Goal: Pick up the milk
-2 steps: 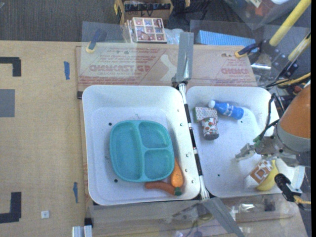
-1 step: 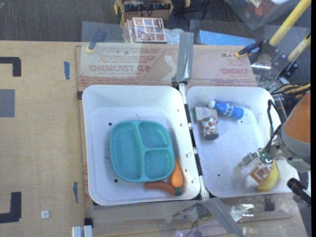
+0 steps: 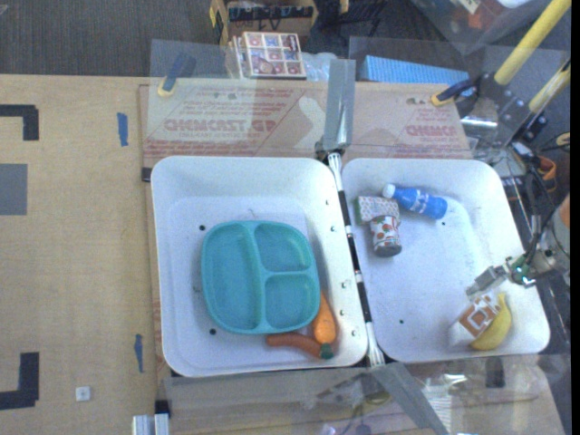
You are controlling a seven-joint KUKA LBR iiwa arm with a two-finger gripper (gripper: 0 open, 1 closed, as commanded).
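White plastic bin [image 3: 507, 198] holds boxy milk carton [image 3: 384, 228].

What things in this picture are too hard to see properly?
- The small carton in the right bin: its print is too small and blurred to read in the camera view.
- The item beside the banana: the gripper sits over part of it, and it is blurred.
- The arm: cut off by the picture's right edge.
- The carrot: partly tucked under the teal plate.
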